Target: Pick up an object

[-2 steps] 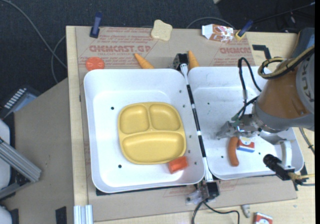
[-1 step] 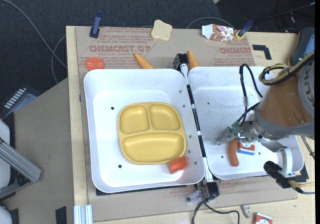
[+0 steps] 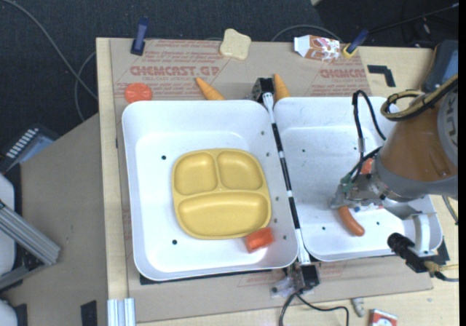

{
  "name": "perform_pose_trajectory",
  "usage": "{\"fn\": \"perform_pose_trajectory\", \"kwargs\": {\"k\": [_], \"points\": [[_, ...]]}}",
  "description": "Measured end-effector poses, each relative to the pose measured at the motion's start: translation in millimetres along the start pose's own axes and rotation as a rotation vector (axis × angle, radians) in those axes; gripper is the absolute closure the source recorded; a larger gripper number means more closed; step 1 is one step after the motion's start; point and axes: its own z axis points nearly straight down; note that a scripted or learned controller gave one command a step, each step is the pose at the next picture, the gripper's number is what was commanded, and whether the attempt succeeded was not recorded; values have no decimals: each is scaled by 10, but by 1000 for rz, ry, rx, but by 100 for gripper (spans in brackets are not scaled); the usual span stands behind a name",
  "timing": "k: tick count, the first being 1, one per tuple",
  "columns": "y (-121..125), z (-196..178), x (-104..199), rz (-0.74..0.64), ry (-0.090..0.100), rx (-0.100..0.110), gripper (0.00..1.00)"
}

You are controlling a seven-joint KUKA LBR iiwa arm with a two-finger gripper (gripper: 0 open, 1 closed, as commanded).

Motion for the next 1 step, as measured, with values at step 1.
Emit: {"fn": "perform_pose_trajectory", "kwargs": {"k": [1], "points": [[28, -852, 768, -3, 10, 20, 100]]}}
